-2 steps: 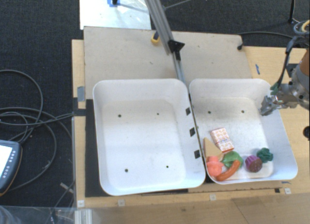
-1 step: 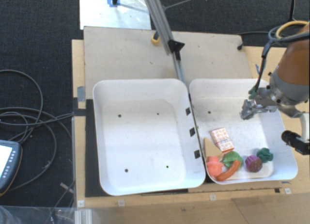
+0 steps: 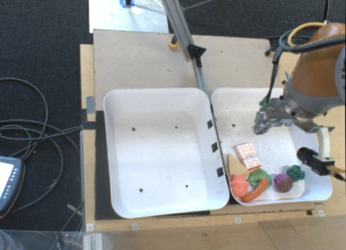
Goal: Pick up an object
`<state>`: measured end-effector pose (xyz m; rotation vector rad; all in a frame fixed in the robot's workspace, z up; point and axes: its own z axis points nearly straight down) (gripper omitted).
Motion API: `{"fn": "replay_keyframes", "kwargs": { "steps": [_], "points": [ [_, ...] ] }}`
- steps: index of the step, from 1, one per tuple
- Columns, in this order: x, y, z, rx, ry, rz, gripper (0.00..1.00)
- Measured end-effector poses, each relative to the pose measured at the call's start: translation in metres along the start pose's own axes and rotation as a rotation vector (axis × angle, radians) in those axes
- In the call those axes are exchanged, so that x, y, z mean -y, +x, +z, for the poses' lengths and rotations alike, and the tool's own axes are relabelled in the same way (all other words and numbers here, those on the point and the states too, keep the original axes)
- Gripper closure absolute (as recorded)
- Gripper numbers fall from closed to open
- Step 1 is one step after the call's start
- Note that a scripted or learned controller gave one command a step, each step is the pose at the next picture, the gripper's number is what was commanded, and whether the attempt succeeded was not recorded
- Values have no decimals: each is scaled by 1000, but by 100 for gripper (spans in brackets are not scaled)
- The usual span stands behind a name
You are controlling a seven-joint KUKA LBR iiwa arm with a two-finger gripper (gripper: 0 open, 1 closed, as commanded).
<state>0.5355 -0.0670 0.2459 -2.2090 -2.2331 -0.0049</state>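
Camera view, right bin [image 3: 227, 103]. You have a cluster of small toy-food pieces along the near wall:
- pink-and-white carton [image 3: 247, 155], lying flat, just up-bin of the rest. It looks light, stiff and boxy; its flat parallel sides make it your easiest hold, taken across the narrow width.
- cream wedge [image 3: 234, 164], touching the carton's near-left corner; thin, likely awkward to pinch.
- orange-red round piece [image 3: 238, 184] and orange carrot-like piece [image 3: 255, 189], touching each other against the near wall; probably smooth, inclined to roll or slip.
- green leafy piece [image 3: 259, 176], resting on the carrot piece.
- dark purple round piece [image 3: 283, 182] and dark green piece [image 3: 295, 172], near the right corner; small, rounded.

Left bin [image 3: 116, 100]: listed as the neighbouring tray, sharing the middle wall.

Arm: grey body with orange band [image 3: 319, 65], entering from the right. The gripper [image 3: 265, 123] hangs over bare floor in the middle of the right bin, apart from the carton and up-bin of it. Nothing sits between its fingers; whether they are spread or closed you cannot tell.
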Motion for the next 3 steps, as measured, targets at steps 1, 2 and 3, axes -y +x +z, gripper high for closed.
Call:
{"fn": "replay_keyframes", "kwargs": {
  "steps": [1,2,3],
  "points": [
    [14,55,8,0,2,0,100],
    [19,102,17,0,1,0,100],
    [22,151,8,0,0,0,100]
  ]
}}
